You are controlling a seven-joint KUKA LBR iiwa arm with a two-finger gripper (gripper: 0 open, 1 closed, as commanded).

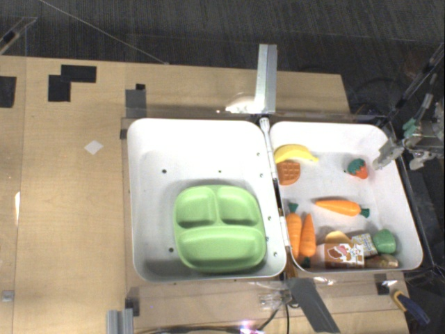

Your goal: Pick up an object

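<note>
The right white bin point(389, 132) holds several toy foods. There is a yellow banana point(295, 152) with an orange waffle-like piece point(289, 172) under it. A small red fruit with a green top point(357, 168) lies further right, and one carrot point(338, 207) lies crosswise mid-bin. Two carrots point(301, 235) stand side by side near the divider. At the front are a brown bottle point(345, 252) and a green piece point(384, 242). My gripper point(403, 152) hangs over the bin's right rim, just right of the red fruit, with nothing seen in it.
The left white bin point(149, 186) holds a green divided plate point(219, 227). A metal post point(267, 78) stands behind the seam between the bins. Wooden bench top point(62, 207) stretches to the left, and cables and dark hardware crowd the right edge.
</note>
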